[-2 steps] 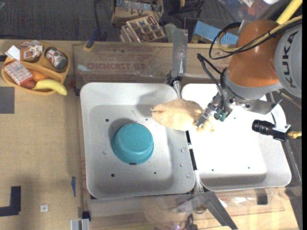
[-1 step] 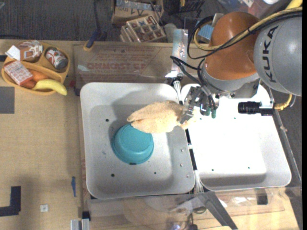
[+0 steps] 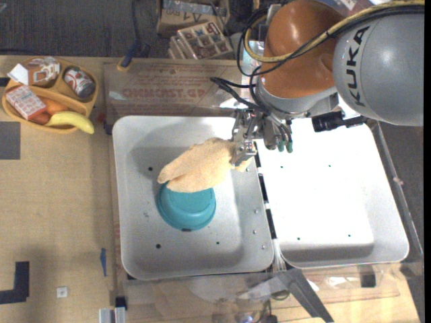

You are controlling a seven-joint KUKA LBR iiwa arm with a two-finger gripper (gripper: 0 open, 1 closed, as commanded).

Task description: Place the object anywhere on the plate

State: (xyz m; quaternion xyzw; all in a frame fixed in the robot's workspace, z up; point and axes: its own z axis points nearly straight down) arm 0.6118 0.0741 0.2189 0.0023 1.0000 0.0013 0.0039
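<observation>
- I see the tan plush object (image 3: 199, 165) stretching away from the gripper (image 3: 244, 148) to its lower left, its near end pinched between the fingers.
- The far end of it drapes over the teal plate (image 3: 189, 208), which sits below and left of the gripper in the left bin (image 3: 135, 247).
- To the gripper's right lies the right bin (image 3: 337, 200).
- Far left of the gripper, I make out a yellow tray (image 3: 47, 99) of toy food on the bench.

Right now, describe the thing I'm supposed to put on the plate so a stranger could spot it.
Start at the left white bin. Over its teal plate hangs a pale yellow cloth, one end at the pincer. It is the one soft, crumpled thing there.
</observation>
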